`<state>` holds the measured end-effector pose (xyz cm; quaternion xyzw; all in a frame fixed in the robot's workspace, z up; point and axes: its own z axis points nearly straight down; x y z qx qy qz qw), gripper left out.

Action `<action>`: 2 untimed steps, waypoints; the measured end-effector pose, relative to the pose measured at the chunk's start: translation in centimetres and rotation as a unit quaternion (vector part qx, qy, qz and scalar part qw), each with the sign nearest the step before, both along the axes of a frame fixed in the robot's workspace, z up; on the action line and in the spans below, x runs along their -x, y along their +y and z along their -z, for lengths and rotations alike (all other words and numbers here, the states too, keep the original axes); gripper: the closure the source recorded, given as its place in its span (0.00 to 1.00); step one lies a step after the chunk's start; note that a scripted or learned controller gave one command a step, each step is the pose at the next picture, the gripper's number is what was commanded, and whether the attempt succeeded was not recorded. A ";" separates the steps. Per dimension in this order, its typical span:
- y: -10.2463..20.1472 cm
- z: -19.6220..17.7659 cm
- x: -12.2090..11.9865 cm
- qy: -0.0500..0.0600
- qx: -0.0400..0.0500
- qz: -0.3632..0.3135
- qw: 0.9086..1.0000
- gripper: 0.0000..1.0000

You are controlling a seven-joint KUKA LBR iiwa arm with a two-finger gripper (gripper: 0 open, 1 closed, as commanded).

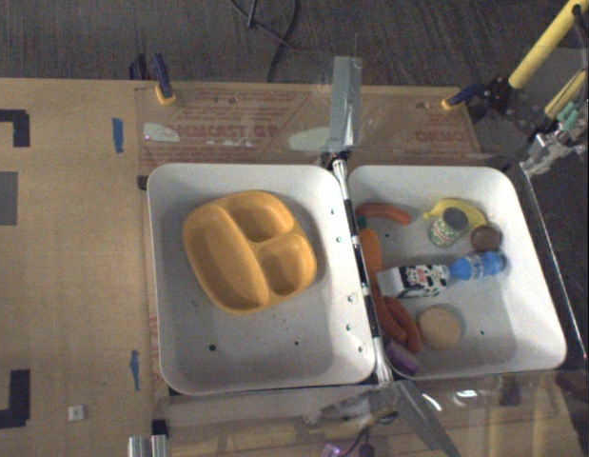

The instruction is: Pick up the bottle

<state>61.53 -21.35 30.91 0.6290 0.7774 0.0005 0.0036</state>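
Two white bins are sitting side by side on the tabletop [66, 284]. The left bin [180, 350] is holding a yellow divided tray [248, 250] with three compartments.

The right bin [527, 336] is holding the clutter. The bottle [441, 275] is lying on its side near the bin's middle, blue cap pointing right, its black-and-white label toward the left. Just far of it, a yellow piece with a grey round disc [454, 223] is resting; its shape is hard to make out. A small brown round thing [485, 237] is sitting right of that piece, close to the bottle's cap. A tan round disc [440, 328] is lying near of the bottle.

Along the bin's left wall, orange-red sausage-like pieces [371, 252] are lying in a row, another [383, 213] lying crosswise at the far end. A purple item [404, 359] at the near left corner is partly hidden by the rim.

At the far right edge, a metal assembly [559, 141] is being cut off by the frame; whether it is the claw, and how its fingers stand, cannot be told. A yellow pole [546, 38] is slanting above it.
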 end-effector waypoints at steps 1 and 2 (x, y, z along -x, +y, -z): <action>-1.0 -0.9 7.8 0.002 -0.001 -0.136 0.991 1.00; 1.8 -12.4 4.1 0.001 0.000 -0.090 0.996 1.00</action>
